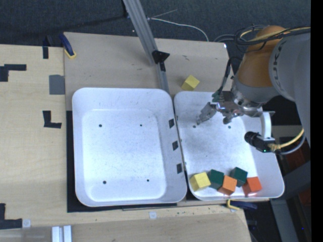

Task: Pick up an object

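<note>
Now | two-finger metal gripper (pixel 218 114): fingers spread, holding nothing | descend squarely over small yellow cube (pixel 200 180), avoiding neighbouring blocks, white bin wall (pixel 185 135)

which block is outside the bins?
The yellow block on the bare bench, just behind the right bin. The other yellow block and the green and orange ones are clustered at that bin's near edge.

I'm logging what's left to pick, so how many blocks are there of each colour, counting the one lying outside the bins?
Yellow blocks: 2
Green blocks: 2
Orange blocks: 2
Total: 6
</note>
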`<control>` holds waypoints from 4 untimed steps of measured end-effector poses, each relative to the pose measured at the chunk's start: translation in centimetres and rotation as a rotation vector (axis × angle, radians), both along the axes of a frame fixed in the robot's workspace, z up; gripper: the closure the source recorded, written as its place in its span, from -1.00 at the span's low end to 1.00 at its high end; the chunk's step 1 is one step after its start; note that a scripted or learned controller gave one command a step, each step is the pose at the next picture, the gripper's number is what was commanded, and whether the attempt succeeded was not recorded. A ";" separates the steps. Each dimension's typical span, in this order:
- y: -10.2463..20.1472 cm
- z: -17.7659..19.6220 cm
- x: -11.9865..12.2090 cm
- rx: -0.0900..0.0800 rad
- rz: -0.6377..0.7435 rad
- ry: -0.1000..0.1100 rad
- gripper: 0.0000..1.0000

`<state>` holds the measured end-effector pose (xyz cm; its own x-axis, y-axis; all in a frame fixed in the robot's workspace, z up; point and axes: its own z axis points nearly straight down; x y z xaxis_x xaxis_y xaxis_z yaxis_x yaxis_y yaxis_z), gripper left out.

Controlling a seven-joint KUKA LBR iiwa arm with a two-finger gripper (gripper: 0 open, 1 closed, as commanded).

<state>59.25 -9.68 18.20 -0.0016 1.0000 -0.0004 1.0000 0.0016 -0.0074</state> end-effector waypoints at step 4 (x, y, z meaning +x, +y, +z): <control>-4.3 -0.2 0.1 0.000 0.001 -0.004 -1.00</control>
<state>59.31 -13.96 18.02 -0.0024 1.0000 -0.0007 1.0000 0.0024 -0.0036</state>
